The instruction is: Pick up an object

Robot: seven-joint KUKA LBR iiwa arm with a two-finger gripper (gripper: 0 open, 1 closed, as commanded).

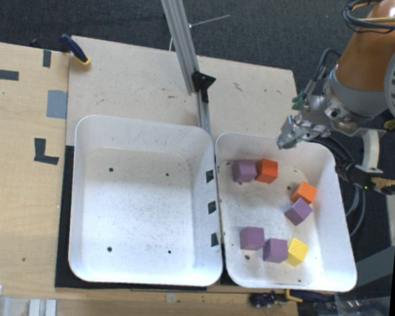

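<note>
Several small blocks lie in the right bin (334,196). A purple block (244,170) touches an orange block (268,171) near the bin's far left. Another orange block (305,192) sits just above a purple block (298,211) toward the right wall. Two purple blocks (251,237) (275,250) and a yellow block (297,251) cluster near the front. My gripper (288,139) hovers over the bin's far rim, up and to the right of the first orange block, with nothing seen between its fingers.
The left bin (83,177) stands beside the right one, sharing a middle rim with black clips. A slanted metal bar (182,33) runs down to the bins' far junction. Cables hang to the right of the arm.
</note>
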